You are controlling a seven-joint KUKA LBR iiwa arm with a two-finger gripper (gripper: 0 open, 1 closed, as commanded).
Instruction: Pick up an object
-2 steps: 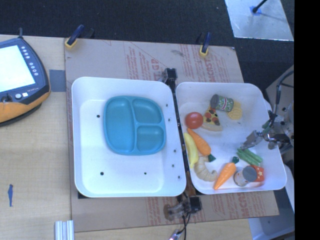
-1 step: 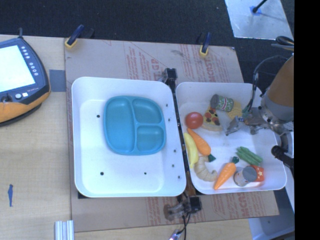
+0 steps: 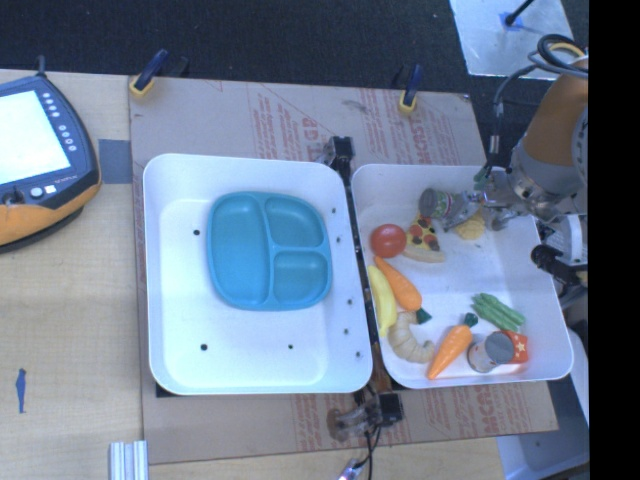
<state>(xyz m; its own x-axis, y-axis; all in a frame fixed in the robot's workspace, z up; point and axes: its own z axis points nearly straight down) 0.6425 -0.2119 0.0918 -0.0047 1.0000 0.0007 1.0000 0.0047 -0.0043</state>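
- The tool (image 3: 478,208) hangs low over the right bin's (image 3: 540,368) far end; whether it is apart or together, I cannot tell.
- Beside it lie a glossy plastic tomato (image 3: 388,239), a pizza slice (image 3: 426,243) and tapered carrots (image 3: 399,284).
- The left bin (image 3: 170,358) holds a smooth blue divided plate (image 3: 270,250).
- The pale wood worktop (image 3: 60,348) carries brown cardboard (image 3: 300,118) under both bins.

The arm (image 3: 555,128) runs off the frame at three o'clock. The gripper (image 3: 478,208) blurs into clutter (fingers unreadable). The teach pendant (image 3: 40,163) is cropped at nine o'clock.
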